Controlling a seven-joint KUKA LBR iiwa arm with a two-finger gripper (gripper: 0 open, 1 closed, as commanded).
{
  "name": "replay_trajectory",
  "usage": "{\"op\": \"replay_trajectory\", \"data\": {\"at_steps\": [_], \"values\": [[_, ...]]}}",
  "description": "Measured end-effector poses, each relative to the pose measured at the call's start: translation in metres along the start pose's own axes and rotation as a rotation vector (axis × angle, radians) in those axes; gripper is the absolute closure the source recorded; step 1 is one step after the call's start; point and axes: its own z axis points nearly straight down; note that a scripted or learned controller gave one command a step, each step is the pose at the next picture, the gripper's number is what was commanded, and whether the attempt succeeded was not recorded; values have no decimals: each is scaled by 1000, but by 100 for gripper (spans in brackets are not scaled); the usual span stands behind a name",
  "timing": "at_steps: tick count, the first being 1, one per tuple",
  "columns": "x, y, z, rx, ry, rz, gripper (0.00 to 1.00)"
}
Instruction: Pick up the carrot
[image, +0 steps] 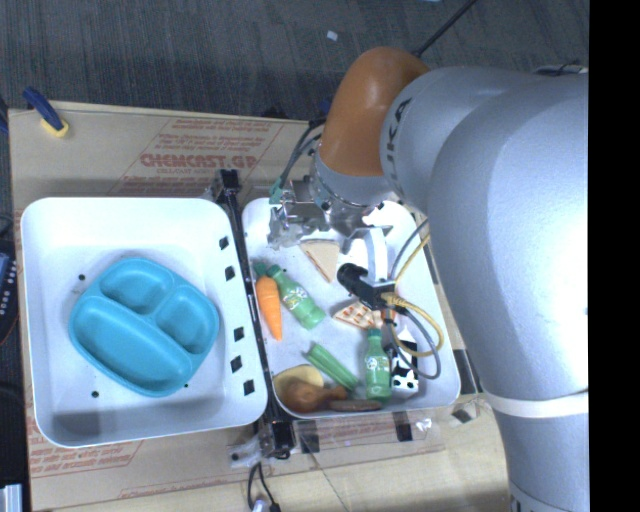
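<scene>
A: What sits closest to the lens?

B: The grey arm (500, 250), bulking over the right side, with its orange band (365, 110) above the wrist. It reaches in over the right bin.

A: And after that, going down in size?

B: The bench (150, 150), covered with printed cardboard, then the two white bins. The left bin (60, 230) holds a blue divided plate (145, 325). The right bin (440, 380) is crowded with small items.

A: Where is the end effector?

B: The end effector (300, 225) hangs over the far end of the right bin, above a tan wedge like a bread slice (322, 260). I cannot tell how far open it is, and nothing is visibly held in it.

A: The carrot?

B: The carrot (269, 305) lies in the right bin against its left wall, lengthwise, green top pointing to the far end. A green bottle (298, 300) lies just beside it on the right. It is nearer the camera than the end effector and apart from it.

A: Smaller things?

B: Another green bottle (377, 368), a green stick-like piece (330, 365), a brown rounded item (300, 392) at the near end, and a black-and-white piece (404, 375).
</scene>
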Motion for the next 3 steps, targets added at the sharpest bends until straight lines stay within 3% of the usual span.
{"op": "replay_trajectory", "data": {"at_steps": [1,2,3], "values": [[63,-28,-23,12,0,115,100],[145,-42,-46,9,-2,375,100],[246,-86,-78,10,3,418,100]]}}
